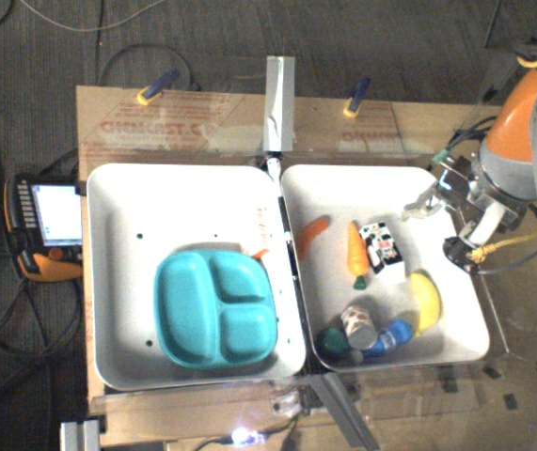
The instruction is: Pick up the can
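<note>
The can [359, 326] lies near the front of the right bin [343, 182], its pale top facing up. It rests between a dark green item [332, 343] and a blue item [397, 334]. My gripper [443, 222] hangs over the right rim of that bin, up and to the right of the can and well apart from it. Nothing is visibly held in it.
In the right bin also lie a yellow banana [425, 299], an orange carrot [357, 252], a red-orange pepper [312, 232] and a black-and-white box [379, 245]. A teal divided plate [216, 308] sits in the left bin [118, 205]. A tablet [50, 216] lies left of the bench.
</note>
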`<state>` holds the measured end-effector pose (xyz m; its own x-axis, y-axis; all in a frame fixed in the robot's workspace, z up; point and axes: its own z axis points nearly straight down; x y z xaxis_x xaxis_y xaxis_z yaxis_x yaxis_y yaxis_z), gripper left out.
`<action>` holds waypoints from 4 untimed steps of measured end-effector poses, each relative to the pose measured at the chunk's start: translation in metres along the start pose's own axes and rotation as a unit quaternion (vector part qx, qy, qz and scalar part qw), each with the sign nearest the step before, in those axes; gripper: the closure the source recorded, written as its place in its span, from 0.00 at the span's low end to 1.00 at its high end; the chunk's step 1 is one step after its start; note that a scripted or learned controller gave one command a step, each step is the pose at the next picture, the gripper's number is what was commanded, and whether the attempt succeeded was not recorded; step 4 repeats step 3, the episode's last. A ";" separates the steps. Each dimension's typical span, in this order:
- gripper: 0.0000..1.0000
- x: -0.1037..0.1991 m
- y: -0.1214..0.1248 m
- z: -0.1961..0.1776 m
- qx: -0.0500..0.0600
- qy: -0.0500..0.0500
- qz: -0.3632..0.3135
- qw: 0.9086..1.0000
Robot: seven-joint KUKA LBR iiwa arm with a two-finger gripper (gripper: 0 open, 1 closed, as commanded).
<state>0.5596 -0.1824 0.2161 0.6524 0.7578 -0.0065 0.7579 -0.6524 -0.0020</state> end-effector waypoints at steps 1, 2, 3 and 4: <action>0.00 -0.015 -0.051 0.078 0.002 0.001 0.095 0.996; 0.00 0.018 -0.097 0.127 -0.006 0.004 0.212 0.977; 0.00 0.120 -0.079 0.032 0.000 0.000 0.263 0.965; 0.00 0.120 -0.079 0.032 0.000 0.000 0.263 0.965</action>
